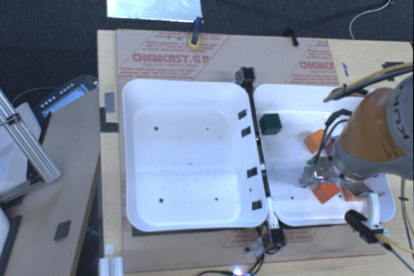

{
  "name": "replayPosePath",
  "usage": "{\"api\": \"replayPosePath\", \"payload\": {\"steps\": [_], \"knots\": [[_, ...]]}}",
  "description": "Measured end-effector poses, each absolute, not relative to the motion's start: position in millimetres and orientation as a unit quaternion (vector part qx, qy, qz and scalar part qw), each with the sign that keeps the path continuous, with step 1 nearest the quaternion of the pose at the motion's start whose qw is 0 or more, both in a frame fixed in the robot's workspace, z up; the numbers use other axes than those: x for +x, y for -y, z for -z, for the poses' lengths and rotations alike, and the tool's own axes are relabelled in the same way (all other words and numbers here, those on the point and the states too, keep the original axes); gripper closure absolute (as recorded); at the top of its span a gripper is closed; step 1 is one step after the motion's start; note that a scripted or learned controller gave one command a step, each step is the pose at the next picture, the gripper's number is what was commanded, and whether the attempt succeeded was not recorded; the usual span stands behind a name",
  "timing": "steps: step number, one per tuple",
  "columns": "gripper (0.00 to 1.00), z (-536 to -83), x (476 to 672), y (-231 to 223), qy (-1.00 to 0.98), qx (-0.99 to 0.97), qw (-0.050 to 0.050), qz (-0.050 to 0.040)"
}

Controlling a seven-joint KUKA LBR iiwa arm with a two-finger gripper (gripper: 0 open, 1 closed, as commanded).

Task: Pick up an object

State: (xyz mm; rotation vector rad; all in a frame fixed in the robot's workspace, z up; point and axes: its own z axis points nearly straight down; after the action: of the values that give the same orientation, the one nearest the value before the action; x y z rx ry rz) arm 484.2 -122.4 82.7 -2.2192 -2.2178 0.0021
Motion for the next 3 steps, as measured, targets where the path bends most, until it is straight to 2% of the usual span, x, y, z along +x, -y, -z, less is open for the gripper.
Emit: {"api": "replayPosePath", "payload": {"steps": [1, 2, 3], "knots": [[1.0, -161.6, 581.8, 107.6, 0.71, -0.704, -0.006, 0.0041], [1.0, -294.1, 567.4, 0.1, 0.713, -0.701, -0.004, 0.0067], [1.0, -339.4, 536.4, 3.4, 0.709, -0.705, -0.002, 0.0027]]}}
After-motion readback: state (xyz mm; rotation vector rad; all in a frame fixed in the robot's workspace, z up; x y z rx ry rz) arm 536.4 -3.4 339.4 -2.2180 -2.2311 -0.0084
